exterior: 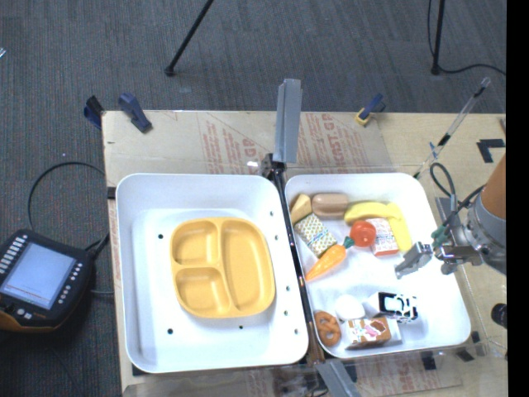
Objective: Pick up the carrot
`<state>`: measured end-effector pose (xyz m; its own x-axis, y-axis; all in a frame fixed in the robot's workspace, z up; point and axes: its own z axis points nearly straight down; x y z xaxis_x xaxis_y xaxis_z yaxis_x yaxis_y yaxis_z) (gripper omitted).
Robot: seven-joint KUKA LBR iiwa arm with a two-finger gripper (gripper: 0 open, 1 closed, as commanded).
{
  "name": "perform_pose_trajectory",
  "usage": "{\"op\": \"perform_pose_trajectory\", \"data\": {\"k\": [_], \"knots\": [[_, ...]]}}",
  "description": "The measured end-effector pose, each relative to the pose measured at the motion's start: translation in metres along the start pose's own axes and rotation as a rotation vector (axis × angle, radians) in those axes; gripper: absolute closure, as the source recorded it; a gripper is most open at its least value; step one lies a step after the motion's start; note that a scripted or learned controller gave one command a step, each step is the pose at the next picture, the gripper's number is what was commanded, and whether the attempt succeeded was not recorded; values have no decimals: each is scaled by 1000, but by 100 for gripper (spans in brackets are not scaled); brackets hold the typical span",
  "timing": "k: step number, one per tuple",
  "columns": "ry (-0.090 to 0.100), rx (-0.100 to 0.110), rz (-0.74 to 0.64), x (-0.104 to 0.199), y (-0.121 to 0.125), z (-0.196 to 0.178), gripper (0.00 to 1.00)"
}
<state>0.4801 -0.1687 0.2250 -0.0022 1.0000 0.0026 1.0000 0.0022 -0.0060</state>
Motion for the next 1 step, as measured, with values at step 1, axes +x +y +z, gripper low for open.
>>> {"op": "perform_pose_trajectory", "data": {"k": [1], "knots": [[2, 10, 19, 62, 22, 89, 0]]}}
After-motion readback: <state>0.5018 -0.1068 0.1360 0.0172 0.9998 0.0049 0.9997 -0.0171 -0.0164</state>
